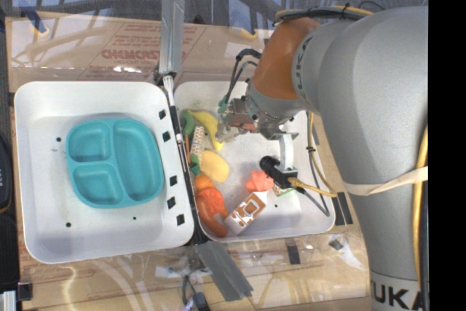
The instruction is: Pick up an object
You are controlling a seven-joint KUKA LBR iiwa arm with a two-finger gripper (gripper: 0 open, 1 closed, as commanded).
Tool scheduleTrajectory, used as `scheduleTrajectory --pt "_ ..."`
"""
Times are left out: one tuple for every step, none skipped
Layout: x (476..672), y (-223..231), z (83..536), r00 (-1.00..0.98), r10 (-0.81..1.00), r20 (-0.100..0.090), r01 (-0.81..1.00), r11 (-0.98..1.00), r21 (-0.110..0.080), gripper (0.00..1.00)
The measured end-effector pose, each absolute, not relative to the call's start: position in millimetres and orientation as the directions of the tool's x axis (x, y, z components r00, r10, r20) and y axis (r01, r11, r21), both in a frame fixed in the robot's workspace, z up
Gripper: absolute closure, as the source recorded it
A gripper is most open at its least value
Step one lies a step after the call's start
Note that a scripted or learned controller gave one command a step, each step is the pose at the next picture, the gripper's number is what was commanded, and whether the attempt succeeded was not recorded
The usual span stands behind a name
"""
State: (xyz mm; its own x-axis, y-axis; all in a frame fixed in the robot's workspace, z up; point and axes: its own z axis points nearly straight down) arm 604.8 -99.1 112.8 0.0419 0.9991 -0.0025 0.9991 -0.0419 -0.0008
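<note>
Two bins on table. Hand [234, 120] low over right bin's [313, 218] far-left part, just above banana [206, 121]; grip state: cannot tell. Step: likely reaching for banana. Next: descend squarely, clear of neighbouring lemon [213, 165].

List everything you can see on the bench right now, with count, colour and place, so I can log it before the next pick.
divided tray: 1, teal, left bin
left bin: 1, white
right bin: 1, white
banana-like toy: 1, yellow, right bin, upper left
lemon-like toy: 1, yellow, right bin, left side
orange toy: 1, right bin, lower left
small box: 1, orange and white, right bin, bottom
pink toy: 1, right bin, centre
arm: 1, grey with orange band, from the right
claw: 1, over right bin near the banana-like toy
</note>
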Motion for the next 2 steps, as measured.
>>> scheduleTrajectory --pt "604.0 -98.9 111.3 0.041 0.999 -0.003 0.999 -0.041 -0.004 0.0" --pt "592.4 -107.1 94.7 -0.034 0.999 -0.004 0.999 0.034 0.003 0.0"
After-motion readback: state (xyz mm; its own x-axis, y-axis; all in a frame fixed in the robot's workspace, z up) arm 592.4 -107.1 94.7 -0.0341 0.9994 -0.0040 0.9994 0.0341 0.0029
